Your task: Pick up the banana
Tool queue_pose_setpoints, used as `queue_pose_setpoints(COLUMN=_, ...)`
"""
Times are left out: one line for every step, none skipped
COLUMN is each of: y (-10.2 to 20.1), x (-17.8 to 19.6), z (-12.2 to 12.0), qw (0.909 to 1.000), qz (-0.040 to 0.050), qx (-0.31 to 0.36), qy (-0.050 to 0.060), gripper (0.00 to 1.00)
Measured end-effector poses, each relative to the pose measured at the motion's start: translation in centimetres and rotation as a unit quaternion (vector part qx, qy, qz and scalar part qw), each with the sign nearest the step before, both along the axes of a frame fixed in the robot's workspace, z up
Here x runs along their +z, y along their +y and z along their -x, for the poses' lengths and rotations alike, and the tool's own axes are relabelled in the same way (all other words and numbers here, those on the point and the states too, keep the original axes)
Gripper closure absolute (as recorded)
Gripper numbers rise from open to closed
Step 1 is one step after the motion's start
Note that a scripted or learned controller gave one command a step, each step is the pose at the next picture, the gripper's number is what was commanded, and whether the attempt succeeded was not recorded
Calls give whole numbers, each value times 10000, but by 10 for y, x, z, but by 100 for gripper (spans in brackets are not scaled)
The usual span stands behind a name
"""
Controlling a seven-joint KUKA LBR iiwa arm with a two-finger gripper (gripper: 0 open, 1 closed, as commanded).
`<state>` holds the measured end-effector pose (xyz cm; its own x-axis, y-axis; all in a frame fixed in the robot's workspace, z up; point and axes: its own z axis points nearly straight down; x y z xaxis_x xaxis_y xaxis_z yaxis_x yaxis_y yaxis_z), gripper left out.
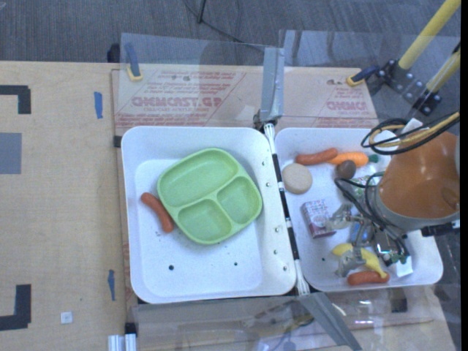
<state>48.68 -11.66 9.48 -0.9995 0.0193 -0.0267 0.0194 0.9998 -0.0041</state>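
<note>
Below the arm's orange band (pixel 420 185), the banana (pixel 360 255) lies near the right bin's (pixel 433 273) front edge, beside the gripper (pixel 360 241); its grip cannot be told. Likely light, smooth, curved; grasp mid-body.

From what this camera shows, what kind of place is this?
Probably a robotics lab test bench, not a kitchen. Two shallow white bins sit on a taped plywood bench, holding toy food such as a small yellow banana and a green divided plastic plate, with loose cables nearby.
</note>
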Motion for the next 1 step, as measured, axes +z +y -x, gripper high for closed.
queue_pose_setpoints(y=0, x=10, z=-2, qw=10000, qz=4, qx=-10, qy=-43, gripper=100)
